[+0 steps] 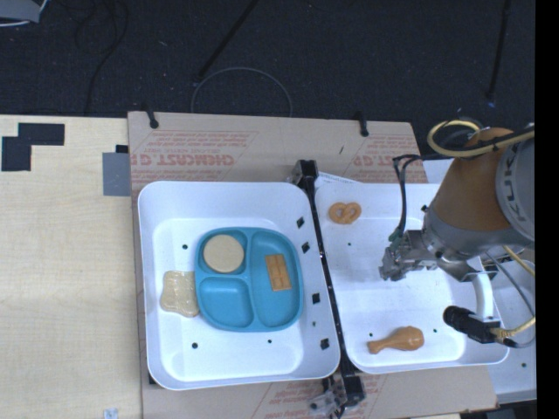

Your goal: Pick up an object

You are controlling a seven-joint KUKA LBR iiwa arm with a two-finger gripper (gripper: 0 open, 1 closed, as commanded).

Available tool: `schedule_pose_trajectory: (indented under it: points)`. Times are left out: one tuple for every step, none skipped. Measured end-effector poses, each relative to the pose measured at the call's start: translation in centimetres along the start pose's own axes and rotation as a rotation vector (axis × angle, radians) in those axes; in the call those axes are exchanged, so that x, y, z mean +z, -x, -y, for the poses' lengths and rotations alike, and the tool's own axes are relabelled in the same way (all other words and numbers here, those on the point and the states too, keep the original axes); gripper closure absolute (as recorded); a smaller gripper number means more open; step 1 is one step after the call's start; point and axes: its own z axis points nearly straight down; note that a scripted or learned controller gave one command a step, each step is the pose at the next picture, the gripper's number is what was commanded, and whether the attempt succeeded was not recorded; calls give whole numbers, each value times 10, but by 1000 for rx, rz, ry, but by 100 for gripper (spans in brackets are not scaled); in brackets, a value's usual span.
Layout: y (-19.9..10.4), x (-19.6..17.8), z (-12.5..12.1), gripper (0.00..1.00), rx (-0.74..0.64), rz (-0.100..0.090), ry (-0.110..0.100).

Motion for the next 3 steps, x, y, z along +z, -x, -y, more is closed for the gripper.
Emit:
schedule_pose_trajectory:
  points:
    - [2, -41, 0, 100, 1, 1, 1]
    - [-8, -96, 0, 100, 0, 1, 3]
    - [-58, -102, 0, 100, -3, -1, -1]
